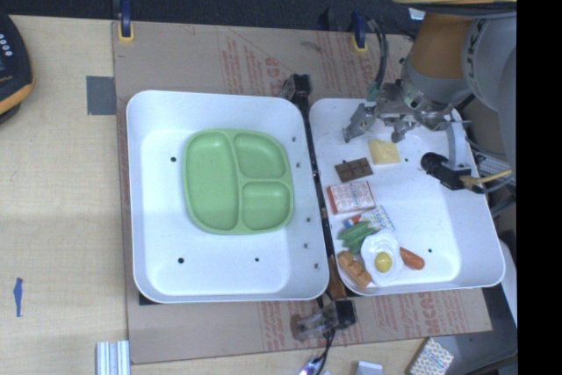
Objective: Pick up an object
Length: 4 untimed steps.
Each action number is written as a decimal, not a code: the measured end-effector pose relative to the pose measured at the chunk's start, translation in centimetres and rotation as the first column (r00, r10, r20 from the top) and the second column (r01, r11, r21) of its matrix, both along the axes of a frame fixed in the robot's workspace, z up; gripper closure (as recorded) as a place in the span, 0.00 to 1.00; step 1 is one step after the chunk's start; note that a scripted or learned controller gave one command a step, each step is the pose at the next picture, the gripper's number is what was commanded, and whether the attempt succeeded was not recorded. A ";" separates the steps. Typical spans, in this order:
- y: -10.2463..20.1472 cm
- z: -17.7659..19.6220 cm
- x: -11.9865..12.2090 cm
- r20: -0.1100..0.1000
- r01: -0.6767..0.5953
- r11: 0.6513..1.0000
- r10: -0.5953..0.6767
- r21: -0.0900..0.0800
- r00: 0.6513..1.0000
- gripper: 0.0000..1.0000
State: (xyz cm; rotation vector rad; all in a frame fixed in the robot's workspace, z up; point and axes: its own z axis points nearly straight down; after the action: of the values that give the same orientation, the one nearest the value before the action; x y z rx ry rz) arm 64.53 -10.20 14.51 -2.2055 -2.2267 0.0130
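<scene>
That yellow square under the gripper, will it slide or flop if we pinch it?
The yellow square lies flat and thin on the right bin, so it probably slides before fingers get under. It looks light. Stiff or floppy cannot be told. The gripper hangs just above it.

You look down from a single fixed camera above the table [61,189], tilted so the far edge of the table sits at the top of your view and the dark floor lies beyond it. It stands far enough back to take in both white bins whole: the left bin [149,189] near the centre, the right bin [457,233] beside it. The arm [457,31] comes in above the right bin's far corner.
</scene>
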 end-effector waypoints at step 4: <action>0.6 -3.6 -4.1 0.022 0.007 1.000 -0.007 -0.008 1.000 0.00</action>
State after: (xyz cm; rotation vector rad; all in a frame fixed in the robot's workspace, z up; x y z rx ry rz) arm 60.44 -9.57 10.86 -2.2282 -2.2341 -0.0019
